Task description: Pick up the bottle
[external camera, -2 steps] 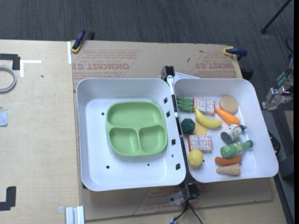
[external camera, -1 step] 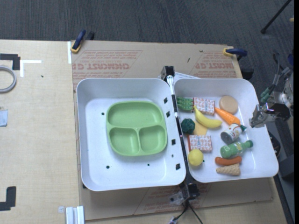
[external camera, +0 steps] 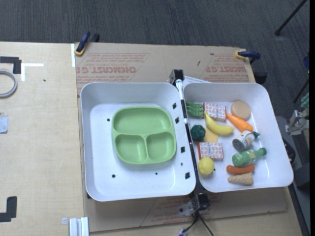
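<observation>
Camera view looks down on two white bins side by side, and the action is all set up on the right-hand one. The left bin (external camera: pixel 93 132) carries a green divided plate (external camera: pixel 144 134), while the right bin (external camera: pixel 275 132) is packed with toy food. There's the target: the green bottle (external camera: pixel 248 156), lying on its side near the bin's right wall, neck pointing up and right. A small grey can (external camera: pixel 242 143) lies just beside it on the upper side, and a carrot (external camera: pixel 240 169) lies just below, so it's hemmed in. A banana (external camera: pixel 218 126) and a lemon (external camera: pixel 206 165) sit further left, apart from it. At the far right edge, something metallic (external camera: pixel 295 122) peeks in; it could be the gripper, but whether the pincer is spread or closed, I cannot tell. The bottle looks like light, hollow plastic, stiff enough to pinch yet smooth and round, so likely to roll or slip. Best bet, I'd judge: close across the fat middle of the body, fingers straddling its long axis, clear of the can.
</observation>
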